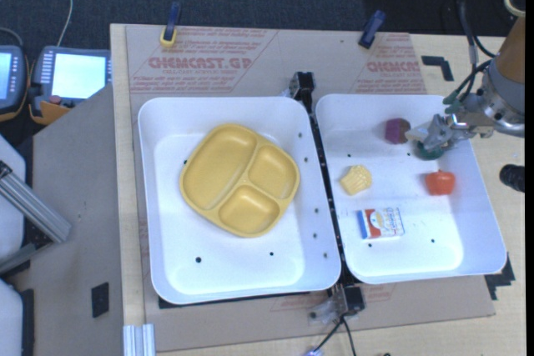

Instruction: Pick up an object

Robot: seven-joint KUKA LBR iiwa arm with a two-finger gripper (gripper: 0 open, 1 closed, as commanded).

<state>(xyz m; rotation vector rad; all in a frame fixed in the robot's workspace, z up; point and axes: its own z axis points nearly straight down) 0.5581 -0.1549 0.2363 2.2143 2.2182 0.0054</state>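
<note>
In the right bin (467, 258) lie a purple round item (396, 129), a yellow corn-like piece (356, 179), a red-orange item (440, 183) and a small blue, white and red box (381, 223). My gripper (435, 139) hangs low over the bin's far right part, just right of the purple item and above the red-orange one. A dark green thing (428, 152) sits right under the gripper tip; whether it is gripped is unclear.
The left bin (167, 263) holds a yellow divided plate (240, 178). A black clamp (302, 84) sits at the far end of the ridge between the bins. Cardboard (250, 54) lies under both bins. The arm enters from the right.
</note>
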